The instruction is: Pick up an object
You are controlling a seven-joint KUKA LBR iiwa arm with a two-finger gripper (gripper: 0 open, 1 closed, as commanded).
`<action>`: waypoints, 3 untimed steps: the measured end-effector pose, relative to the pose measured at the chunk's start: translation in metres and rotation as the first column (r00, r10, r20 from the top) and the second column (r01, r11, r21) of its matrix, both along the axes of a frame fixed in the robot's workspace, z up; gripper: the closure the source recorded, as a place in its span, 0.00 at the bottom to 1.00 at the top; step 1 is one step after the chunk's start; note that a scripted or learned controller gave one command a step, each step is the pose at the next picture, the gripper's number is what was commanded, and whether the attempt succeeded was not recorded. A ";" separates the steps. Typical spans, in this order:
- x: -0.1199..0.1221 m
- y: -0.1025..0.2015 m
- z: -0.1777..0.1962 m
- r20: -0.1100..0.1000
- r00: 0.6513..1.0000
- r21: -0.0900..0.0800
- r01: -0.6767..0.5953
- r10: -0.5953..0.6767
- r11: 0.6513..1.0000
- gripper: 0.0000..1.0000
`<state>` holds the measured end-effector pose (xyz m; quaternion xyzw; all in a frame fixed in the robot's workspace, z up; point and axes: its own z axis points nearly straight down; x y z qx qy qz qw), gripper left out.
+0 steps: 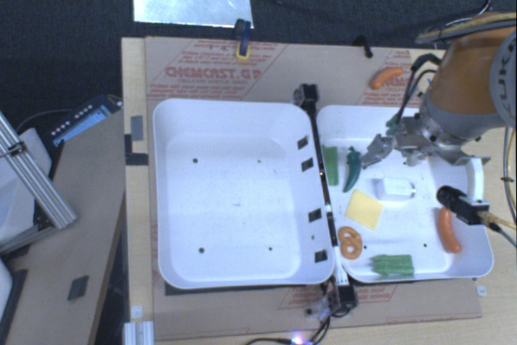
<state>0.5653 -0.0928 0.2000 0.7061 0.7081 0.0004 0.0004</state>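
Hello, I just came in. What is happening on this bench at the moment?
A grey and orange robot arm reaches in over the right bin, with its pincer low above the toy food there. It is close to a dark green pepper, with a yellow cheese slice, a pretzel and a small white block nearby. Nothing is seen between its fingers. The left bin is not being worked on.

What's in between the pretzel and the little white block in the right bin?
In the camera view, the yellow cheese slice lies between the pretzel and the white block.
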 end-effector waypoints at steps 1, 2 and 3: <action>-0.026 -0.053 -0.092 -0.004 1.000 0.000 0.005 -0.005 1.000 0.00; 0.031 -0.008 -0.113 0.006 1.000 -0.002 -0.005 0.005 1.000 0.00; -0.001 -0.056 -0.057 0.000 1.000 -0.001 0.004 -0.004 1.000 0.00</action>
